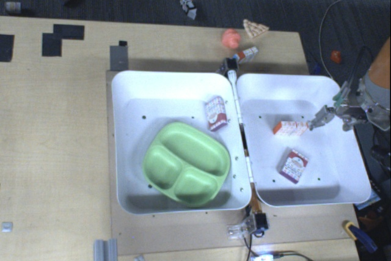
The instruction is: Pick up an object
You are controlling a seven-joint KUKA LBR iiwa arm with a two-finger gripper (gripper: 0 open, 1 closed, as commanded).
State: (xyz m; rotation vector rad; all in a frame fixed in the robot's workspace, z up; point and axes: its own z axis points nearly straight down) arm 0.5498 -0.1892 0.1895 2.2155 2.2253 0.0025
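Camera view: metallic end effector (317, 121) over right white bin (348, 189), slim fingertips beside a small orange-and-white carton (290, 128), finger state not discernible; flat red-and-white packet (293, 165) lies nearer the front, glossy green compartmented tray (187, 162) and second red packet (215, 113) sit in left bin (131, 131).

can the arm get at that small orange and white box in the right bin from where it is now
Probably yes. The gripper sits just beside the small orange and white box in the right white bin, with nothing lying between them.
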